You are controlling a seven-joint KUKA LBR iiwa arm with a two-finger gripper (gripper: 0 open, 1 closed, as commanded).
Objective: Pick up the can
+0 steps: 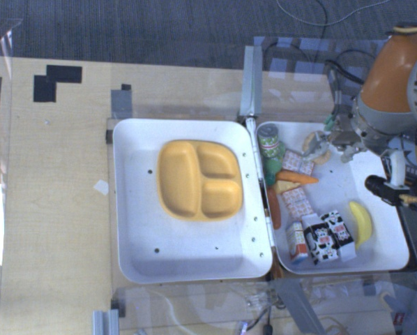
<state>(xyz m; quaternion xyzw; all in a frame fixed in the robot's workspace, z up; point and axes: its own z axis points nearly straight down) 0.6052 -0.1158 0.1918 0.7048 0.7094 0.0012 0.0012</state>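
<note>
One can (pixel 269 147), green with a grey lid, stands upright in the right bin (pixel 386 260), in that bin's far left corner, just beside the divider between the two bins. Near the can, toward the camera, a patterned packet (pixel 297 162) lies flat, and an orange carrot (pixel 297 178) lies just beyond it, pointing across the bin. A second orange carrot-like piece (pixel 274 208) lies along the left wall of the same bin, and another patterned packet (pixel 297 202) rests beside it. At the near side of the bin sit a small carton (pixel 297 241) and a black-and-white patterned box (pixel 328 237), touching each other; a yellow banana (pixel 362 222) lies just to their right. The pincer (pixel 332 142) hangs over the far part of the right bin, to the right of the can and apart from it, near a pale rounded item (pixel 312 144) by the far wall. Whether the pincer is spread or pressed together cannot be told from this view; nothing is visibly held in it. The arm (pixel 397 82), grey with an orange band, enters from the right. The left bin (pixel 135 208) holds a yellow compartment tray (pixel 198 180) near its middle. Both bins rest on a light wooden surface (pixel 55 208).
</note>
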